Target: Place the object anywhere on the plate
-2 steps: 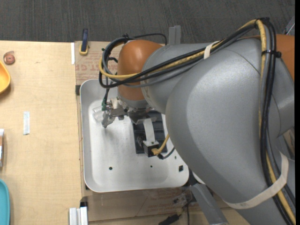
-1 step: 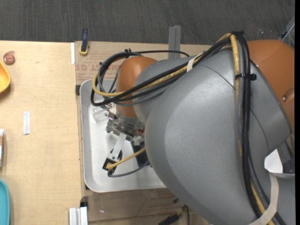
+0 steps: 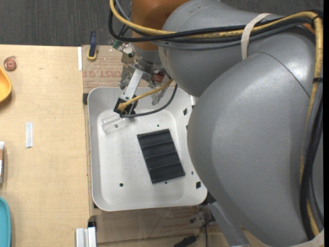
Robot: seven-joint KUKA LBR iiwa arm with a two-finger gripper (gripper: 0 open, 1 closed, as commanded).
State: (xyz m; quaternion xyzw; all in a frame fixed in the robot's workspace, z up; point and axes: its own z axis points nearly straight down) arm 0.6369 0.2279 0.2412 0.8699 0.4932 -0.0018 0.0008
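A black ridged rectangular object (image 3: 160,156) lies flat in the middle of the white bin (image 3: 110,189), tilted slightly. My gripper (image 3: 138,73) hangs over the bin's far left corner, well above and to the left of the black object, with nothing seen in it. A small pale translucent piece (image 3: 110,122) rests on the bin floor just below it. At the far left edge, part of a yellow dish (image 3: 3,86) shows, and a teal rim (image 3: 3,220) shows at the bottom left.
The arm's large grey body (image 3: 257,127) covers the right side of the view and the bin's right edge. On the wooden bench (image 3: 46,179) to the left lie a small white strip (image 3: 29,135) and a brown disc (image 3: 9,63). A blue clip (image 3: 93,44) sits behind the bin.
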